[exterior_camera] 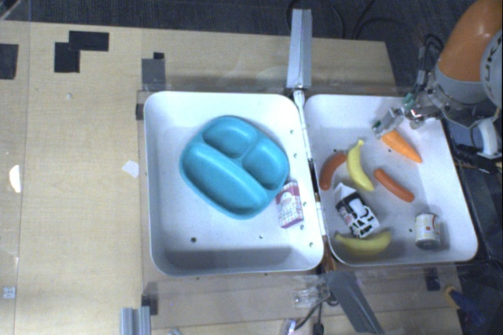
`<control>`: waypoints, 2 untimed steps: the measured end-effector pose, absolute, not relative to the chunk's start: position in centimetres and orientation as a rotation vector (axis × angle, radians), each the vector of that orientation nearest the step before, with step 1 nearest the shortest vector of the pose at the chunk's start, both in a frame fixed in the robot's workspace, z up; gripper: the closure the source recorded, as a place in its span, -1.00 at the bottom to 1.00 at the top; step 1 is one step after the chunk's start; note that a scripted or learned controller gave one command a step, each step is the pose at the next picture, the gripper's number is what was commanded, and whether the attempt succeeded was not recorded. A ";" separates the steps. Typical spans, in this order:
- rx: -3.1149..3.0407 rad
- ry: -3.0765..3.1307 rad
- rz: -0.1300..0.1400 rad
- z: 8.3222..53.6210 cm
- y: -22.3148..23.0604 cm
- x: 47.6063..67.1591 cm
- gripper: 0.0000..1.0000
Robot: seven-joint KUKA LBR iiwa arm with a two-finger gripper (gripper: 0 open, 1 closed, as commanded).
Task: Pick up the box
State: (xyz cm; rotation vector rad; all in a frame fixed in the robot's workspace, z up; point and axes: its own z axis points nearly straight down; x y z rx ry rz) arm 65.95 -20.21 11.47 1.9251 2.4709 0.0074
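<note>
The gripper (395,118), whether clamped or spread impossible to tell, hovers above the right bin's (464,235) far corner, well apart from the box (290,204) leaning beside the blue plate (233,165).

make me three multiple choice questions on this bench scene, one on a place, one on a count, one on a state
1. Where does the blue divided plate lie?
A. in the left bin
B. in the right bin
C. on the bench outside the bins

2. How many bananas are in the right bin?
A. none
B. two
C. four

3. How does the small box stand with the gripper?
A. clamped in it
B. lying apart from it, in the left bin
C. hanging from it

Answers: 1 A, the plate rests on the left bin floor. 2 B, one banana is upright in the view, another banana sits near the front rim. 3 B, the box lies beside the plate, the gripper over the other bin.
</note>
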 end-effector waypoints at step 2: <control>1.924 2.465 0.012 10.2 -15.1 67.4 1.00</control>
